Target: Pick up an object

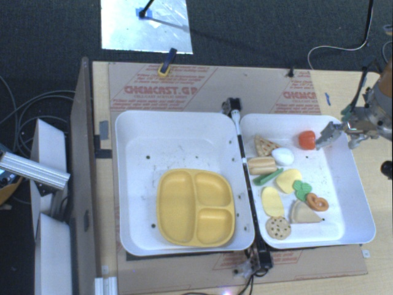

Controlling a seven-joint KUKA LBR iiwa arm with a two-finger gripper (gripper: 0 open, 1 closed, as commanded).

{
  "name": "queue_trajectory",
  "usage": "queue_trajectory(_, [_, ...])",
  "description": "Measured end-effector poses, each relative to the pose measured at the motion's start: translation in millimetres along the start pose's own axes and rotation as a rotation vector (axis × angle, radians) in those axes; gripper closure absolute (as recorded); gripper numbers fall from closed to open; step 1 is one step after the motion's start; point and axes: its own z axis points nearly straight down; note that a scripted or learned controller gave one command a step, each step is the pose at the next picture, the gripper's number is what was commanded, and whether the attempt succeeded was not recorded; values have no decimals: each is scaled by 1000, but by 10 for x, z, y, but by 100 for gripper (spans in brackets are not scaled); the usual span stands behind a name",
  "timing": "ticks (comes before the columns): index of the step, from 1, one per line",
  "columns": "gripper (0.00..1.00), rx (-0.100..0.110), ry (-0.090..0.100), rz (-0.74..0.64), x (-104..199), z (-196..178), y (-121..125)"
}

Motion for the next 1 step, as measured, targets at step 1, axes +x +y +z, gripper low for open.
queue_trajectory(1, [0,-28,-8,3,-50,1490,523])
